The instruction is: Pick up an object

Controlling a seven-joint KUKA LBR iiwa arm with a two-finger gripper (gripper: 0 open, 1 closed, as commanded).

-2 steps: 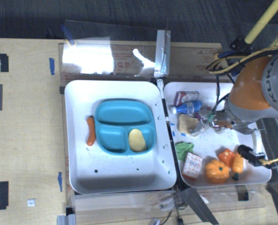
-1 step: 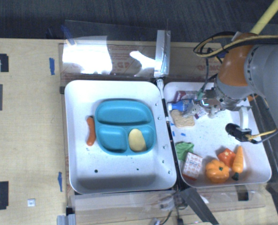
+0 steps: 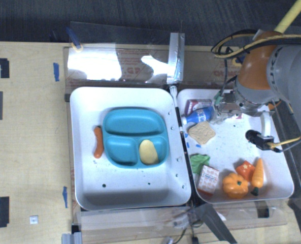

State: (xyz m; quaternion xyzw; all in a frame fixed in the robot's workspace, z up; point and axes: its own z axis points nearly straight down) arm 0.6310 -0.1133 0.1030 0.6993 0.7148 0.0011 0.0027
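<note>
Camera view. Two white bins sit side by side across the middle of the frame. The left bin [image 3: 79, 136] holds a blue divided tray [image 3: 132, 128] at its centre, with a yellow, egg-shaped item [image 3: 148, 151] in the tray's lower right compartment. An orange carrot-like stick [image 3: 98, 142] lies on the bin floor just beside the tray's left edge. The lower part of this bin is bare white floor.

The right bin [image 3: 285, 179] is more crowded. Near its upper left lie a dark red packet [image 3: 195, 105] and a blue can [image 3: 199, 116], touching or nearly so. Just below them sits a tan cracker-like square [image 3: 202, 132]. Lower down, near the wall between the bins, are a green leafy piece [image 3: 199, 161] and a red-and-white carton [image 3: 208, 179]. Along the lower right sit an orange pumpkin [image 3: 235, 184], a red piece [image 3: 245, 170] and an orange carrot [image 3: 258, 173], packed close together.

The grey arm with its orange band [image 3: 256, 70] comes in from the upper right. The gripper [image 3: 226, 105] hangs over the upper part of the right bin, just right of the can and packet. How far it is open cannot be told, and nothing is seen held in it. A black fitting [image 3: 259, 138] juts out below the wrist.

Open floor lies in the middle of the right bin, between cracker and pumpkin.
</note>
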